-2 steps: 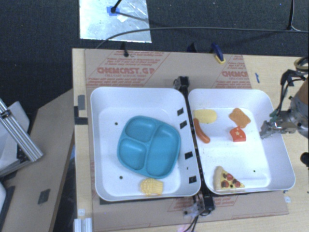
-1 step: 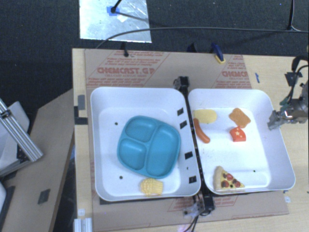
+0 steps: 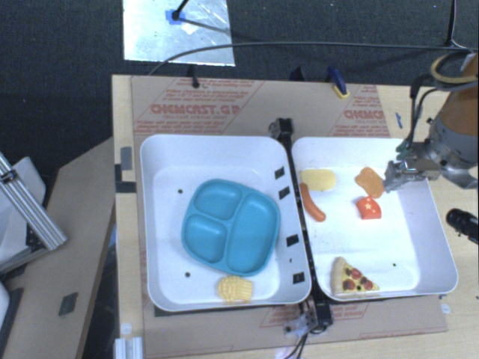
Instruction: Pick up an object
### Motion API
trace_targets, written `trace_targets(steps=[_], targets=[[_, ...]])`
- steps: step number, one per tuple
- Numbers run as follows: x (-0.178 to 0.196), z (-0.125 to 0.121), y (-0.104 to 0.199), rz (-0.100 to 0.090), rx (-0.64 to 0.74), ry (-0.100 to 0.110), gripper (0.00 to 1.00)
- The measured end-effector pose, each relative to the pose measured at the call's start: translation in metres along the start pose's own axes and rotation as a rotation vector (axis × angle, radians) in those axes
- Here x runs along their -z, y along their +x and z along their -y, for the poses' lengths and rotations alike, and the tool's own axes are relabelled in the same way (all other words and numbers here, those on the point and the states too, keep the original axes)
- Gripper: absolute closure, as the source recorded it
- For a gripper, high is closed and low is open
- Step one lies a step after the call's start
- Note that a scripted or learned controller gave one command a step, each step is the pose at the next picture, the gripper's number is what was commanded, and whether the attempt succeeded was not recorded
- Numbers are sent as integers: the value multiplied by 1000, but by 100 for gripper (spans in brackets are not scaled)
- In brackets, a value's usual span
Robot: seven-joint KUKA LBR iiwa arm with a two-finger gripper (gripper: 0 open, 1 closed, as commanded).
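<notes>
The right bin (image 3: 426,271) holds several toy foods: a yellow piece (image 3: 319,179), a red-orange sausage (image 3: 312,202), an orange piece (image 3: 369,180), a small red piece (image 3: 370,208) and a pizza slice (image 3: 352,277). My gripper (image 3: 398,175) hangs over the right bin's far right side, just right of the orange piece and above the red one. Nothing shows between its fingers, and their spread is too small to read.
The left bin (image 3: 168,170) holds a blue divided plate (image 3: 230,226) and a yellow corn piece (image 3: 235,288) near its front wall. A black divider with clips (image 3: 293,208) runs between the bins. A foil sheet (image 3: 177,19) lies beyond the bench.
</notes>
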State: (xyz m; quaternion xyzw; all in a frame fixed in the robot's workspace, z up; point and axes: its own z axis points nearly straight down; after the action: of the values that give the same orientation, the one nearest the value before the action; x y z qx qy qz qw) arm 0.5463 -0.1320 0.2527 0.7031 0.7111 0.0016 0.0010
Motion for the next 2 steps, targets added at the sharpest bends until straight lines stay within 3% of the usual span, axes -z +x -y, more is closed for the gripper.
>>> trace_targets(steps=[2], targets=[[6,-42,88,-1,-1,0,100]])
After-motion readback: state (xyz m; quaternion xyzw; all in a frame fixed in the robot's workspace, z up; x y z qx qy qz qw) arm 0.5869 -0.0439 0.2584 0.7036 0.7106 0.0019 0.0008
